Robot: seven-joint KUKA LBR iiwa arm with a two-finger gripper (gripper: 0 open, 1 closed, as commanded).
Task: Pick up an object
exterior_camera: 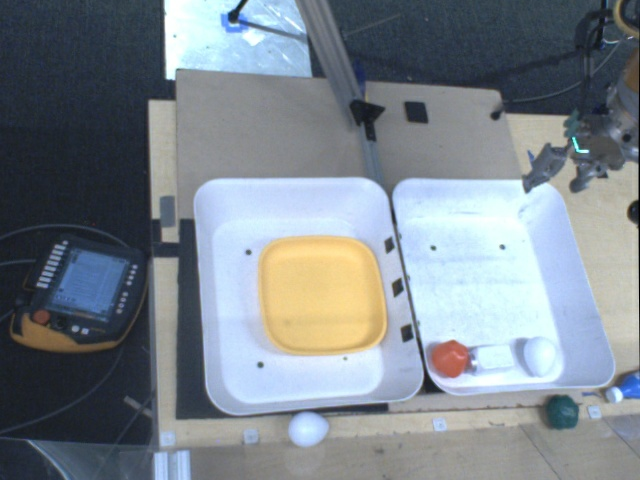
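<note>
**Gripper high at the far right, targets bunched in the near corner**

Our gripper (566, 165) hangs at the far right corner of the right bin (480, 218), just above its rim, with its two fingers spread apart and nothing between them. Directly beneath it the bin floor is bare white plastic.

The things we could take lie well away, along the near wall of the same bin: a red ball (449, 358), a small clear bottle (492, 358) lying on its side just beside it, and a white egg (539, 355) at the bottle's other end. The three sit almost in a row, close enough that the fingers may nudge a neighbour.

We judge the red ball the best choice: it looks small, light and probably a little soft, so the fingers should straddle its middle and close across its widest part. The egg looks smooth and hard, and we expect it to squirt out unless gripped squarely. The bottle, lying flat, should be taken across its narrow body. All three sit near the wall, which limits finger room.

The left bin (225, 268) holds a yellow plate (322, 294), flat and hard to pinch.
</note>
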